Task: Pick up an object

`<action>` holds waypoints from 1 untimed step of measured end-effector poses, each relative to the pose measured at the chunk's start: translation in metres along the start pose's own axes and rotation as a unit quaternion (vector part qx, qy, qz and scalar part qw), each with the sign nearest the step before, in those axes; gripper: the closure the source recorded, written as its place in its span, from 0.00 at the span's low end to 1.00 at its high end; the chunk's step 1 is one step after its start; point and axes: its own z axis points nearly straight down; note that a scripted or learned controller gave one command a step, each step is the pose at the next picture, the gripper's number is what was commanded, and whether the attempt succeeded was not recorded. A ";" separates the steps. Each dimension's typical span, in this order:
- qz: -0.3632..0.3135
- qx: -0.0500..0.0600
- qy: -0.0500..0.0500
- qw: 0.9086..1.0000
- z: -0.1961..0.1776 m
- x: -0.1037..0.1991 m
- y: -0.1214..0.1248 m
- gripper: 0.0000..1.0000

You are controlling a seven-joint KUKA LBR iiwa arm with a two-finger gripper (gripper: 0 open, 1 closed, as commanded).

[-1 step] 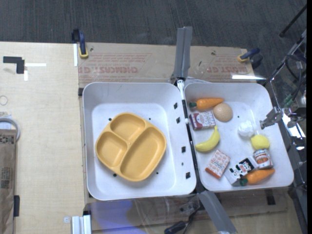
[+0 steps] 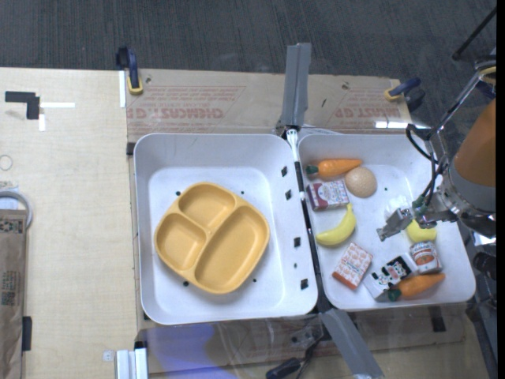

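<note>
Near the right bin's (image 2: 394,150) right edge, the tool (image 2: 402,219) hovers by a small yellow fruit (image 2: 420,230), grip state unclear, nothing lifted.

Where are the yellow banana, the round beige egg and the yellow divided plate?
yellow banana (image 2: 338,227), camera view, middle of its curve
round beige egg (image 2: 360,181), camera view, its centre
yellow divided plate (image 2: 167,226), camera view, left rim

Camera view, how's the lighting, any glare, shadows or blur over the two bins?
Camera view: even, soft light; the yellow three-compartment plate in the left white bin casts a faint shadow; slight blur around the gripper in the right white bin; small labels on the packets are unreadable.
</note>
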 end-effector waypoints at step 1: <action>-0.026 0.000 0.000 1.000 0.088 0.044 0.024 0.00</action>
